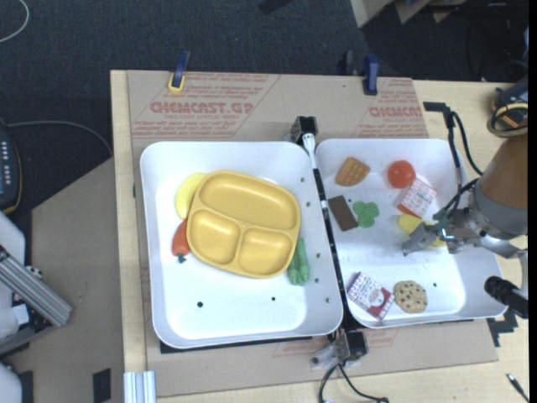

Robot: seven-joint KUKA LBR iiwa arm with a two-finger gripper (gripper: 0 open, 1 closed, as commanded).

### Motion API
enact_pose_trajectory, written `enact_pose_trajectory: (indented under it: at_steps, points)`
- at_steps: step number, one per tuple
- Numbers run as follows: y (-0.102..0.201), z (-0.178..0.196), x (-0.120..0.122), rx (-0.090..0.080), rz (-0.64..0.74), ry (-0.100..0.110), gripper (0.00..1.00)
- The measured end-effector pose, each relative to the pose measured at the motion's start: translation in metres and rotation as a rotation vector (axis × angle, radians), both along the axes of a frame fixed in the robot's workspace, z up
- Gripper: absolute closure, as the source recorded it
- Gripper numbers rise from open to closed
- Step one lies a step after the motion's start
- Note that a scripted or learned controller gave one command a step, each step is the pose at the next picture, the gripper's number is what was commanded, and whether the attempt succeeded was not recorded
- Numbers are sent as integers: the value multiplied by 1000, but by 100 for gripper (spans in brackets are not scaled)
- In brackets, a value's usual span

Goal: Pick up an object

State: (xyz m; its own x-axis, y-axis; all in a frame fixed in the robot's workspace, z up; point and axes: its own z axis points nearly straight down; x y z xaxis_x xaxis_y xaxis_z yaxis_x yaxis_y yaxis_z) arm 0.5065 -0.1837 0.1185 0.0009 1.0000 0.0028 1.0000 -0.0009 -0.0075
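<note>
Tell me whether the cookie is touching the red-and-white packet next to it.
Apart. The camera view shows a strip of bare white bin floor between the cookie and the red-and-white packet.

The desk (252, 99) is surfaced with brown protective paper printed in red lettering, secured at the far edge by a yellow clamp (178, 75) and a blue clamp (370, 74). Dark carpet (75, 32) surrounds it. Lighting is even.
</note>
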Motion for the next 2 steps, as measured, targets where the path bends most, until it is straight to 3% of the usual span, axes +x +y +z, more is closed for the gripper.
enact_pose_trajectory:
  at_steps: [1,2]
  points:
    - [1,-36,-1,0,1,-2,0]
    - [0,-23,0,-3,-1,-9,100]
